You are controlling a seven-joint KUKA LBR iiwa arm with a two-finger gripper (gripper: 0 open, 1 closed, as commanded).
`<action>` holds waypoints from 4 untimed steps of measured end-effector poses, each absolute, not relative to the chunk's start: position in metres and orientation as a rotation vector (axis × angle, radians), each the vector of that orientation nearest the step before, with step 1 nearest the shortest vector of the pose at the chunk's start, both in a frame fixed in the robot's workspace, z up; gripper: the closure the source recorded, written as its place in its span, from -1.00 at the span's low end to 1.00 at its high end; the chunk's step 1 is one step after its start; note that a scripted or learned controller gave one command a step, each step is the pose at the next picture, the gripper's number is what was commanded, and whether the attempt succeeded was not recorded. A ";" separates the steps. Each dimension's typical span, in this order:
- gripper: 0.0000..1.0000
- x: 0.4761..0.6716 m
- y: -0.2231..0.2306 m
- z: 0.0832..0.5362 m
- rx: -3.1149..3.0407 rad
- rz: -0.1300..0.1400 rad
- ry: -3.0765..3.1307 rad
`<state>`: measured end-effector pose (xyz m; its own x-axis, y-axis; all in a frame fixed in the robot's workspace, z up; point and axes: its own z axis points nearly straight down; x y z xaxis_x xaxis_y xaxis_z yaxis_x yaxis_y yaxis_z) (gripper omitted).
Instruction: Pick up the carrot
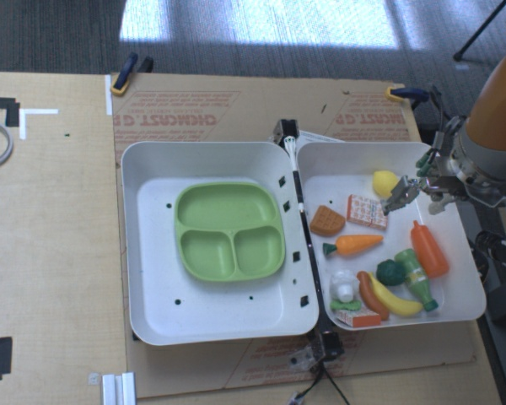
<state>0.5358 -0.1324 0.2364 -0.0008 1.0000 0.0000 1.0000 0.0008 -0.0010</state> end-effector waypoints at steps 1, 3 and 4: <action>-1.00 0.500 -0.065 0.192 -2.388 0.001 -2.040; -1.00 0.523 -0.097 0.092 -2.400 0.000 -2.025; 1.00 0.524 -0.097 0.102 -2.403 0.000 -2.022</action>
